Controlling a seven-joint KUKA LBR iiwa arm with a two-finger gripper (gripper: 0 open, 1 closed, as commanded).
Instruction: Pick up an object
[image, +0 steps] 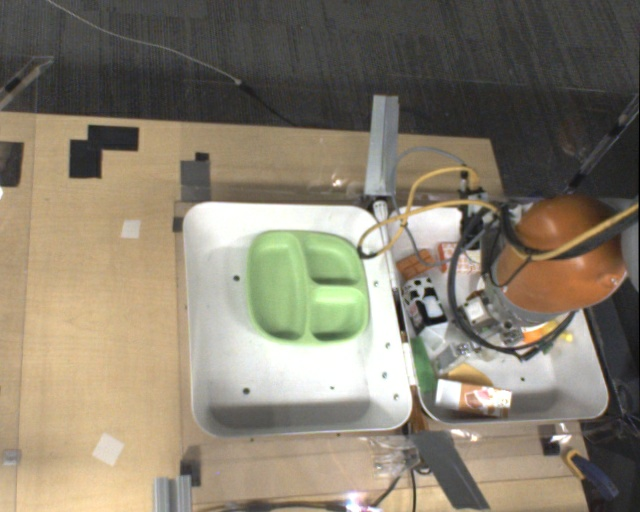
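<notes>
While bent low over right bin (590, 395), arm (555, 255) hides clutter.

Green sectioned tray (306, 286) inside left white bin (215, 330); wooden bench (90, 330) beneath; black floor (300, 50) behind

Green divided tray (305, 285) flat in left bin (215, 400)

Divided tray (306, 286) in left bin (215, 400)
</notes>
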